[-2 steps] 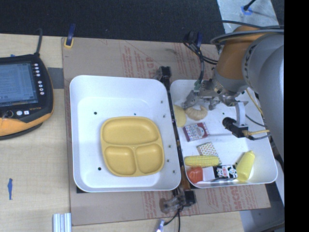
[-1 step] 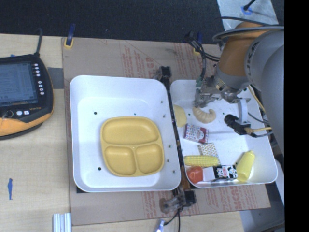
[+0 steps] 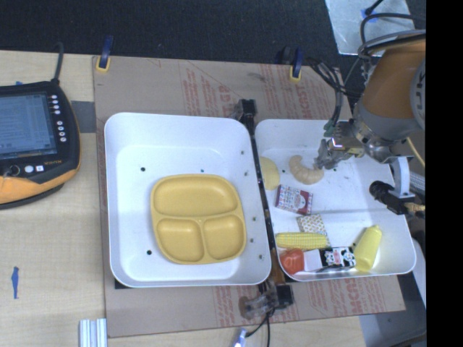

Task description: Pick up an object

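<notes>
Hovering over right bin [image 3: 405, 266], tool [image 3: 327, 155] at croissant [image 3: 304, 170]; grip state unclear, tips blurred.

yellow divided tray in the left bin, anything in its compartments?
Empty. All three compartments of the yellow divided tray show bare yellow plastic; it lies flat in the left bin.

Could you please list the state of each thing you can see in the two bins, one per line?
hand: low in the right bin, at the curved beige piece.
curved beige piece: lying flat.
yellow tray: flat in the left bin, compartments up.
corn cob: on its side.
yellow bottle: lying down.
red packet: lying flat.
</notes>
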Tool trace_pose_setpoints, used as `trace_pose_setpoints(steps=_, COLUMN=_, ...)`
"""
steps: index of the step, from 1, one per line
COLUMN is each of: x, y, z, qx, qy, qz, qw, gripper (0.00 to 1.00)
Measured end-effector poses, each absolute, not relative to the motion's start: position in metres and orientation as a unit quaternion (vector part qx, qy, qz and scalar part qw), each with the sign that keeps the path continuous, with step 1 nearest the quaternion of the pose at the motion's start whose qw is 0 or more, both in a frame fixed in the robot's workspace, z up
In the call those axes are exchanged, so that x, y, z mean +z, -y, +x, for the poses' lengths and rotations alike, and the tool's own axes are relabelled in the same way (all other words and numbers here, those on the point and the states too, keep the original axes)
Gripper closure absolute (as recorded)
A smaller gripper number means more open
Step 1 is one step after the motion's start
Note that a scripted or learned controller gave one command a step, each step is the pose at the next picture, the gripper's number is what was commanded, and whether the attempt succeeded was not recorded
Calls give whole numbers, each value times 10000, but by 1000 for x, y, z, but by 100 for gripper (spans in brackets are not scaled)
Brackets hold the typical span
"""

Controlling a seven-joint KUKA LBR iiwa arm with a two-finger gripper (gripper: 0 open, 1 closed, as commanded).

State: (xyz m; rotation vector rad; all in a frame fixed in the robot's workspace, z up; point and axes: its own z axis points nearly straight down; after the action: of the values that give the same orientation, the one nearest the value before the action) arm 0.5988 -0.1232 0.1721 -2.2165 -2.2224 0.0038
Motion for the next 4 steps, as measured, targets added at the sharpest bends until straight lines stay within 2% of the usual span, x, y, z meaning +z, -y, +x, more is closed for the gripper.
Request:
trace_pose_setpoints(steps=1, x=172, y=123, z=599, qx=14, qy=7081, qz=-7061, qw=16, gripper=0)
trace_pose_setpoints(steps=2, x=113, y=116, z=587, qx=24, qy=7091, qz=-7051, qw=16, gripper=0)
trace_pose_setpoints(steps=3, x=92, y=120, z=631, qx=11, qy=7089, qz=-7053, qw=11, gripper=0)
trace_pose_setpoints(steps=4, x=92, y=126, z=566, qx=21, qy=7091, qz=-7051, qw=13, gripper=0)
